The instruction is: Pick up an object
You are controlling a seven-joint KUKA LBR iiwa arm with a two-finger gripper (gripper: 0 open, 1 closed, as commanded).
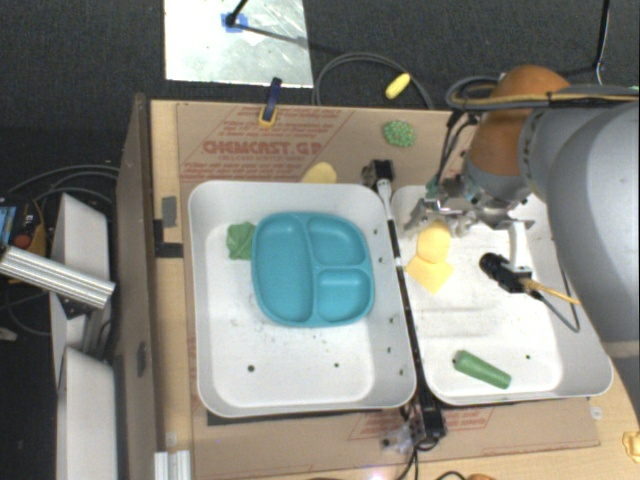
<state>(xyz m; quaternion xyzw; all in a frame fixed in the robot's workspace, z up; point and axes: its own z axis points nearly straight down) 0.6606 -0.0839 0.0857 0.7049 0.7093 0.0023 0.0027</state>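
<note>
Fingers (447,213) (open/shut: can't tell) just above yellow object (432,258), right bin (560,373).

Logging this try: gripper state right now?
Gripper: cannot be told from this view. It sits low over the right bin, right above the yellow object; no grasp is visible.

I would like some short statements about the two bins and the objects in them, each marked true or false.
1. The blue divided plate lies in the left bin. True.
2. The green object lies on the blue plate. False: it lies in the right bin, near its front edge.
3. The gripper is above the right bin, near the yellow objects. True.
4. The yellow objects are in the left bin. False: they are in the right bin.
</note>
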